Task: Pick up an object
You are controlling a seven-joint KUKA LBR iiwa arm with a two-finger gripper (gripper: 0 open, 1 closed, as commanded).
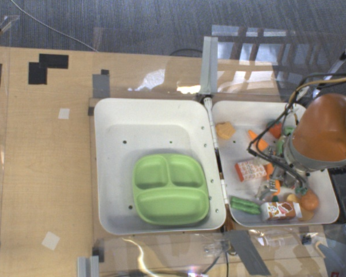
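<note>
Your arm [326, 133], nearest the camera, hangs low over the right bin [332, 211], and its gripper [279, 180] sits among the clutter there; you cannot tell how the claw stands. Just beside it lie a red-and-white packet [251, 169], a green pod [245, 205] and a small bottle [279, 210]. Left bin [112, 126] holds a green divided plate [170, 188].

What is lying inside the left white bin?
The left bin holds a green divided plate, right side up near its front edge. Its three compartments look bare. Anything under the plate is covered and cannot be seen.
</note>
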